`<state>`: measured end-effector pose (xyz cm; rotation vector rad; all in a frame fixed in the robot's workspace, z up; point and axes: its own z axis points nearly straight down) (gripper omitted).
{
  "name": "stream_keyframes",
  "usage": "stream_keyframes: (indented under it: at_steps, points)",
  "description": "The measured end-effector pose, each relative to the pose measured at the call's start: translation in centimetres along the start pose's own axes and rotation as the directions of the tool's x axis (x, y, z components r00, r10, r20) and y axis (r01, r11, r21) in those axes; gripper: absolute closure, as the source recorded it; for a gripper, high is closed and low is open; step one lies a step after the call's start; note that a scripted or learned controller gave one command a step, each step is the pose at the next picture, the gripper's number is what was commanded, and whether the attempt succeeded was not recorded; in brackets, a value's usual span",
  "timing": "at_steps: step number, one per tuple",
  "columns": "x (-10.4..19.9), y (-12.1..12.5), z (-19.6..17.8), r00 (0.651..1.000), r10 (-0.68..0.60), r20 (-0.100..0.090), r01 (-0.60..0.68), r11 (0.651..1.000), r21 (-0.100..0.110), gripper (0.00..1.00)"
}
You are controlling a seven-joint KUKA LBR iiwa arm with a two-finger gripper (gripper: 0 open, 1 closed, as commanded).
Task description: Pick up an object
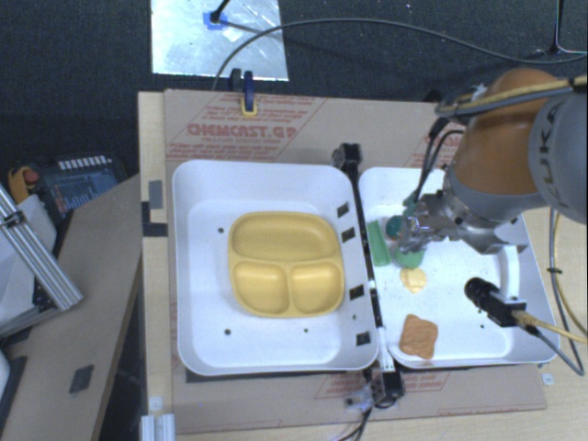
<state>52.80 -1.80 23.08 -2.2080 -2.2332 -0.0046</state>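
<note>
I see yellow divided tray point(282, 263) centered in left bin point(197, 246). Right bin point(459, 338): green block point(379, 243) at 9 o'clock edge, gripper point(411, 231) low over it, finger state unreadable. Yellow piece point(413, 280) center, brown cookie point(419, 336) at 7 o'clock.

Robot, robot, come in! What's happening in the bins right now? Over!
Gripper low in right bin, over green items. Grasp unclear. Yellow piece, brown piece loose. Yellow tray in left bin.

You're looking at grey KUKA arm point(551, 154): rounded housing, wide orange band point(501, 145) above wrist, dark lettering partly visible on grey shell. Thin black cables point(436, 150) run along wrist. Gripper point(411, 232): grey metal, compact, details blurred.
</note>
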Motion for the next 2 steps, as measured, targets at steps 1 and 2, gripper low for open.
stream_keyframes:
  at_steps: [1,2]
  points:
    - [5.6,-1.6,1.1,1.0,0.001,0.0,-0.001,1.0,0.002,1.0]
    - [10.6,-2.1,0.0,1.0,0.001,0.001,-0.001,1.0,-0.001,1.0]
